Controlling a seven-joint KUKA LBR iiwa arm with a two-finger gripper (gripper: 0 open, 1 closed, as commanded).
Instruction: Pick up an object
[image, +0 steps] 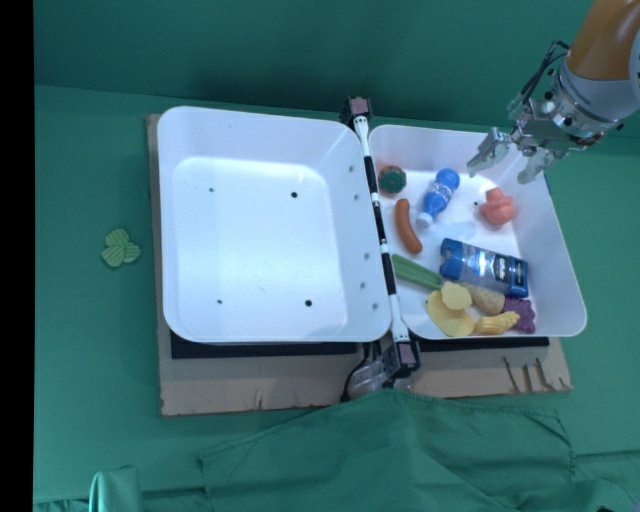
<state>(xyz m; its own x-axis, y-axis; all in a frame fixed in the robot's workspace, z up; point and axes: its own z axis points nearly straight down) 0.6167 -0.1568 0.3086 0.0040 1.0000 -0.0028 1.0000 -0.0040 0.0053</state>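
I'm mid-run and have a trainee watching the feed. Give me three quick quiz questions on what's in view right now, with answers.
1. True or false: the tool has an object between its fingers.
2. Which bin holds the objects: the left bin or the right bin?
3. What lies on the green cloth left of both bins?
   A. a small green item
   B. a red sausage
   C. a blue bottle

Key
1. False; the fingers are spread with nothing between them, above the right bin's far edge.
2. The right bin.
3. A, the small green item.
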